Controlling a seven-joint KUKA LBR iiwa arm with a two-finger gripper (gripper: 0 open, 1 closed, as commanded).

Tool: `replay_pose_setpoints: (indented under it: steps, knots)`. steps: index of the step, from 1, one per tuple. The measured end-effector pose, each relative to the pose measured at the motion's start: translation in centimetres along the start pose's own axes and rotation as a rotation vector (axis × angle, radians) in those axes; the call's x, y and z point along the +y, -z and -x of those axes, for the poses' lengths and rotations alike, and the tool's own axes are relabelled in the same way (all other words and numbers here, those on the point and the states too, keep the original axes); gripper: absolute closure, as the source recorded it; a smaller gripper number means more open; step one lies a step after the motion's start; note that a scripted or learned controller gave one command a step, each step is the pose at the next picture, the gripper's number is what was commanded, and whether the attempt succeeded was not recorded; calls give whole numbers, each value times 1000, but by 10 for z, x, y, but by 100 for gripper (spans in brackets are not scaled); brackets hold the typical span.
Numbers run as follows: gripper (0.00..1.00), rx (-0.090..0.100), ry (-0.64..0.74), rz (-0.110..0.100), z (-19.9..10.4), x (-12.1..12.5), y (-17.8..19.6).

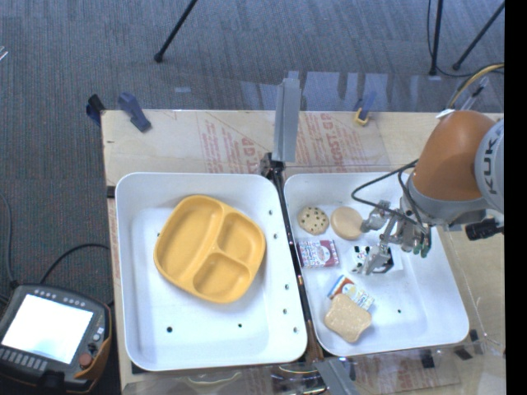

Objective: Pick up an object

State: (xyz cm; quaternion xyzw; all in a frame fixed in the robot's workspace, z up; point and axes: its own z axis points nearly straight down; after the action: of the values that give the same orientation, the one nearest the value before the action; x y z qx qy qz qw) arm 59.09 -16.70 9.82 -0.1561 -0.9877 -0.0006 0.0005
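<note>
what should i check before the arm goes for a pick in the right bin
1. Gripper over the right bin: ok, low above a small black-and-white object.
2. Something held between the jaws: cannot tell.
3. Targets within reach: ok, cookie, tan disc, pink packet, toast slice and a small blue-edged card all lie in that bin.
4. Crowding: not ok, the card touches the toast.
5. Yellow divided plate in the left bin: ok, away from the arm.

The gripper (380,257) hovers over the right bin (432,303), a cookie (313,219) at its nine o'clock; yellow tray (211,248) in the left bin (140,319).
</note>
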Motion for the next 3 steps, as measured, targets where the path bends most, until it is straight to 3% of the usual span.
replay_pose_setpoints:
  steps: [1,2,3]
  knots:
    - [0,-2,-513,0,26,15,-10]
    - [0,-2,-580,-1,60,-24,-10]
    - [0,-6,-653,5,-16,42,58]
